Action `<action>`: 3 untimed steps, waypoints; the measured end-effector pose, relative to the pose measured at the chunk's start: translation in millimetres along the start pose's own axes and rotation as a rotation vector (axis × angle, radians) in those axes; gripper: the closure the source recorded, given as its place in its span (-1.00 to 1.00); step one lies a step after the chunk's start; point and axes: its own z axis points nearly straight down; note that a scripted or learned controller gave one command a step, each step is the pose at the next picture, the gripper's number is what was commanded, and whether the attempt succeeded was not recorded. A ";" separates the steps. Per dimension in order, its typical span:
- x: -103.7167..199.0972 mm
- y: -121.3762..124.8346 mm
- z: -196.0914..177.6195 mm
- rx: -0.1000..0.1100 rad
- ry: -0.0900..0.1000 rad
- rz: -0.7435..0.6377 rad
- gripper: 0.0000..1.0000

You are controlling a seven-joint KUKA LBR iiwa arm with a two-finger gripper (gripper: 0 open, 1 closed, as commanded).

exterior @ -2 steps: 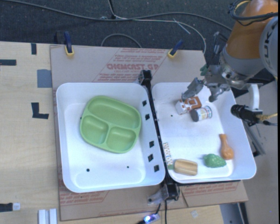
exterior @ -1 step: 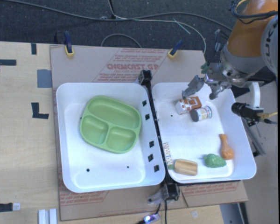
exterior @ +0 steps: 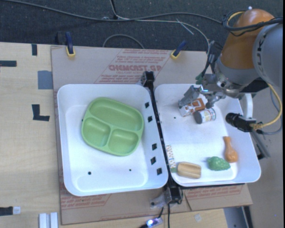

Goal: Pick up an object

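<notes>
Two white bins sit on my counter (exterior: 19,127); over the right bin's (exterior: 247,177) far part the gripper (exterior: 195,99) hangs by a small jar (exterior: 205,116), and I cannot tell its opening

Even, soft overhead light, faint shadows, mild glare on white bins (exterior: 66,127), slight overall blur.

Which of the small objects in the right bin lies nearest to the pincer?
The small bottle, directly under the pincer; the bread roll, green toy and orange piece lie far off.
</notes>
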 end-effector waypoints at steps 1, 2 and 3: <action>3.2 0.2 43.9 0.000 0.000 0.000 -1.00; 2.2 -10.5 94.7 0.001 0.000 0.000 -1.00; 3.9 -9.4 82.4 -0.002 0.001 -0.003 1.00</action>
